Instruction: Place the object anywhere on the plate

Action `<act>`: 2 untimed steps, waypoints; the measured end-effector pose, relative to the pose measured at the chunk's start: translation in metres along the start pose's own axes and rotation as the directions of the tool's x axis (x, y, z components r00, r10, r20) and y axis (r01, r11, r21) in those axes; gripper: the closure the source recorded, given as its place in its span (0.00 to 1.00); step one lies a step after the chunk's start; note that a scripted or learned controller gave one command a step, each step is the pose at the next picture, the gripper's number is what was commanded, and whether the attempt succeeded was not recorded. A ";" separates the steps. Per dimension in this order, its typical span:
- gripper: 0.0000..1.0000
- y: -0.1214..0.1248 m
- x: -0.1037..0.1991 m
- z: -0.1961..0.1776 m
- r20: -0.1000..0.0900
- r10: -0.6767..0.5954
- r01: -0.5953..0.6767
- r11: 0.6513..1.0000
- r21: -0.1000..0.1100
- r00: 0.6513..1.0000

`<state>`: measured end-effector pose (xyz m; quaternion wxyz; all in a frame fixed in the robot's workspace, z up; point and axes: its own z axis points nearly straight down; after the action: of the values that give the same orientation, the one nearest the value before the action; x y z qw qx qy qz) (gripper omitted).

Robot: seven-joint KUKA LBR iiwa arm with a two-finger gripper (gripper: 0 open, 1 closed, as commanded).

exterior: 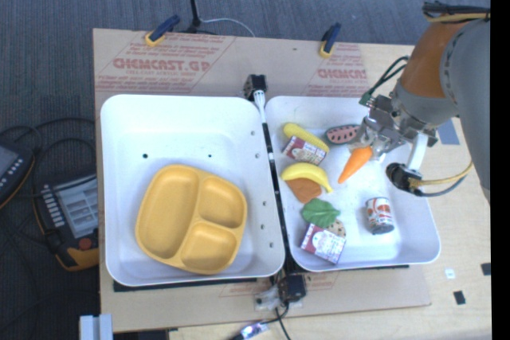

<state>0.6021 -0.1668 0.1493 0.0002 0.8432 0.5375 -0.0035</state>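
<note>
A yellow plate (191, 219) with three compartments lies in the left bin (127, 123). My gripper (378, 141) hangs over the right bin (414, 247), near its back right part. The thick end of an orange carrot (355, 163) sits between the fingers, and its tip points down and to the left. The gripper is shut on the carrot. The plate is far to the left of it, across the wall between the bins.
The right bin also holds a reddish slice (344, 134), two yellow bananas (307, 173), a red-and-white packet (303, 149), a brown piece (302, 189), a green leaf (320, 212), another packet (323, 241) and a small can (379, 215).
</note>
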 end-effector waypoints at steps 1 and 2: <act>1.00 -0.048 -0.016 -0.097 -0.004 0.121 -0.121 0.993 -0.006 0.993; 0.00 -0.050 -0.016 -0.093 -0.001 0.122 -0.122 0.993 0.000 0.993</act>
<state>0.5507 -0.1600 0.2429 0.0002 0.8744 0.4851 -0.0029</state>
